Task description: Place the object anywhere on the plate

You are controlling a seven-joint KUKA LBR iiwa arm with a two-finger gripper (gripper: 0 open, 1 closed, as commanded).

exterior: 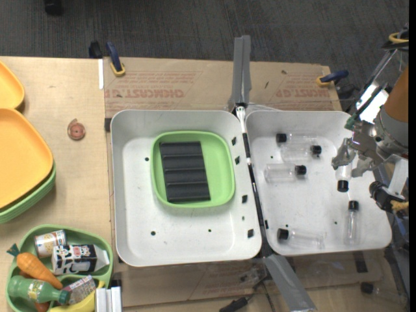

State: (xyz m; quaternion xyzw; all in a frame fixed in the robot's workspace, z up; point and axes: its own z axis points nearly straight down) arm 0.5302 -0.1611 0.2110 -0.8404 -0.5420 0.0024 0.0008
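Vials: several clear vials with black caps lie in the right bin, nearest one at its front edge, others further back.
Plate: green plate in the left bin, holding a dark ridged insert, no vial on it.
Gripper: gripper hangs over the right bin's right side, nothing seen in it; its opening cannot be told.
Progress: judged not started; picking and placing remain.

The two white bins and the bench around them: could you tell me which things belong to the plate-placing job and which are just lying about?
Job:
- green plate in the left bin
- clear vials with black caps in the right bin
- gripper over the right bin's edge

Lying about:
- orange plates
- green bowl of toy food
- clamps
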